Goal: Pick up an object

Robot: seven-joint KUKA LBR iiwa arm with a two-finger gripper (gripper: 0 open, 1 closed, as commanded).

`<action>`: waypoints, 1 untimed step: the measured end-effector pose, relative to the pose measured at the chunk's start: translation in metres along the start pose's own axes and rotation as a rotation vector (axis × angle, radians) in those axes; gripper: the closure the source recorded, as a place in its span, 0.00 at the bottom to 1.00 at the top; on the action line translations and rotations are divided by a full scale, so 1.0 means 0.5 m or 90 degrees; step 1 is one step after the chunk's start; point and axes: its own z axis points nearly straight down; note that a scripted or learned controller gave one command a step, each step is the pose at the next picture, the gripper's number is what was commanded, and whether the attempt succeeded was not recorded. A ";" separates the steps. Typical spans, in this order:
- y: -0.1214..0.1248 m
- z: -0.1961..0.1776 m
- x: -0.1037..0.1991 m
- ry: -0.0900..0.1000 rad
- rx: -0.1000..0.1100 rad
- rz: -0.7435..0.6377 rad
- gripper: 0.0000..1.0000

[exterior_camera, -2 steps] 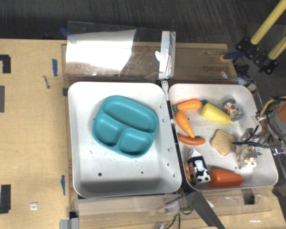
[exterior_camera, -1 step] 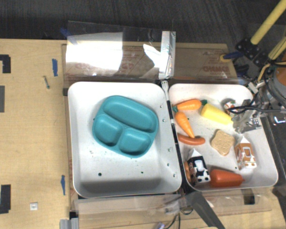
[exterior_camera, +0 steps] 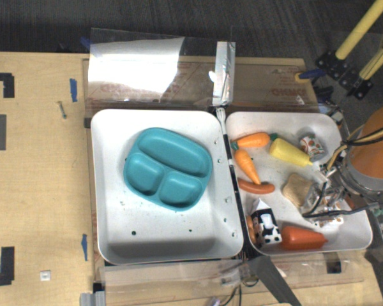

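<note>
Camera view: fingers (exterior_camera: 324,199) crowd right bin's (exterior_camera: 354,238) right edge.

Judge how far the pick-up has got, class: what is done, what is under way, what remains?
Done: the gripper has reached into the right bin, beside the tan block. Under way: closing on something, though its hold is unclear. Left: lifting; the carrots and yellow piece lie untouched.

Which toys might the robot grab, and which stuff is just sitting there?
For the job:
- two carrots
- yellow corn-like toy
- sausage
- tan block
- black-and-white toy
- red-orange toy
- small printed toy
- the tool, low in the right bin

Just lying about:
- teal divided plate
- left bin
- clear sheet
</note>
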 end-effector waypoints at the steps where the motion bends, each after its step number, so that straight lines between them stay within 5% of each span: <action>1: -0.055 -0.300 -0.077 -0.005 0.004 0.068 1.00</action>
